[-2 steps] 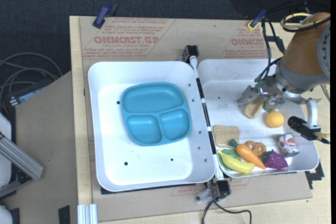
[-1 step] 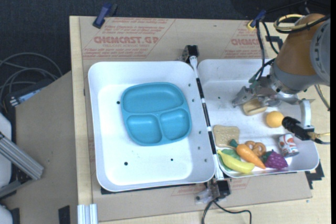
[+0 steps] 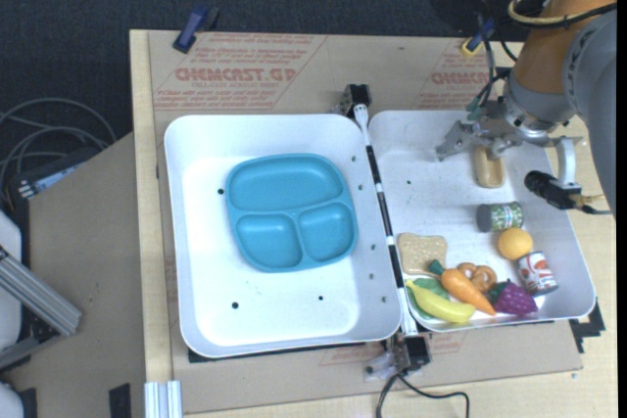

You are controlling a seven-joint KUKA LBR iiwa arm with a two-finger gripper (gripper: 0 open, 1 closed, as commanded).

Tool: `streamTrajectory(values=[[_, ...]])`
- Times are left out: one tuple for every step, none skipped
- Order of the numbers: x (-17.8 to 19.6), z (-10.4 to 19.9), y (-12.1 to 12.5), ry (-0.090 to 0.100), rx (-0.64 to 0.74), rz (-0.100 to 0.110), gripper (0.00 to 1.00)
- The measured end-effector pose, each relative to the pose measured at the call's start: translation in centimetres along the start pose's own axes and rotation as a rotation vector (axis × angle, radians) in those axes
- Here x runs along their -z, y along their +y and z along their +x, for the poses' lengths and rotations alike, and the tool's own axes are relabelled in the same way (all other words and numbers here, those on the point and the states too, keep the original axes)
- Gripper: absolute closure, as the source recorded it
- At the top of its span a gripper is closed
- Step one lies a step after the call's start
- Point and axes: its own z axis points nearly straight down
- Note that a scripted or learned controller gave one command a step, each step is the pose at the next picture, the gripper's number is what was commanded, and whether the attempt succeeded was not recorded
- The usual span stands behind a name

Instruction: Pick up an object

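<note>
Blue tray [image 3: 290, 210] in left bin [image 3: 186, 240]

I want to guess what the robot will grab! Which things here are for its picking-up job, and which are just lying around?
For the job:
- gripper
- tan block below the gripper
- small can
- orange
- red can
- bread slice
- carrot
- banana
- grapes

Just lying about:
- blue divided plate
- blue clip
- cables

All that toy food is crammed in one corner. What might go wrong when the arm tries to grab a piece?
The banana, carrot, pretzel and grapes touch or overlap, so the tool may nudge neighbours or lift two. They also sit against the right bin's wall, which might block it.
</note>
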Motion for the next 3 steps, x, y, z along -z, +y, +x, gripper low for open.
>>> streamTrajectory(values=[[1.3, -0.2, 0.1, -0.005, 0.001, -0.006, 1.00], [1.4, 0.5, -4.2, 0.000, -0.004, 0.005, 1.00], [0.5, 1.3, -5.3, -0.008, -0.004, -0.011, 1.00]])
